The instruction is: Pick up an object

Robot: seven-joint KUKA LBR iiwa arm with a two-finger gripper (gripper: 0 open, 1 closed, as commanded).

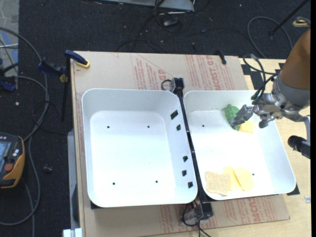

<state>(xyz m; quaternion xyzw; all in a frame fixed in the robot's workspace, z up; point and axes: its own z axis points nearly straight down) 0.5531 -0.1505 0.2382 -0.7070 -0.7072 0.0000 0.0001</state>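
Note:
My gripper hangs over the far part of the right bin, its two dark fingers spread apart. A small yellow piece lies on the bin floor under the gap between them; I cannot tell whether they touch it. A green lumpy object sits just left of the left finger. At the bin's near edge lie a tan bread-like slice and yellow slices side by side.
The left bin stands beside the right one, with a black divider with clips between them. Both rest on a cardboard sheet. Cables and a blue-yellow clamp lie beyond the bench.

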